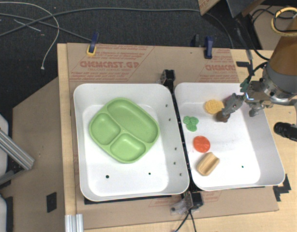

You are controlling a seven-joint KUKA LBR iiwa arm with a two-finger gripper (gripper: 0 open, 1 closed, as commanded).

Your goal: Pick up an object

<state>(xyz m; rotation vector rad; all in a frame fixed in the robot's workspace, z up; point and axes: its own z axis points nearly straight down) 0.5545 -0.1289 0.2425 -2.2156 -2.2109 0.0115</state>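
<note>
The right bin (pixel 264 170) holds a yellow round waffle-like piece (pixel 214 106), a small green piece (pixel 190 123), a red round piece (pixel 201 143) and a tan bread-like piece (pixel 207 164). My gripper (pixel 239 111) hangs over the bin's upper right part, open, with nothing between its fingers. Its left finger (pixel 225 111) is just right of the yellow piece, close to touching it. The right finger (pixel 255 110) stands over bare bin floor.
The left bin (pixel 85 100) holds a green divided plate (pixel 123 129). A black clamp (pixel 168 76) sits at the top of the divider between the bins. The arm's orange band (pixel 286 57) enters from the right. Blue clips (pixel 208 47) pin the cardboard's far edge.
</note>
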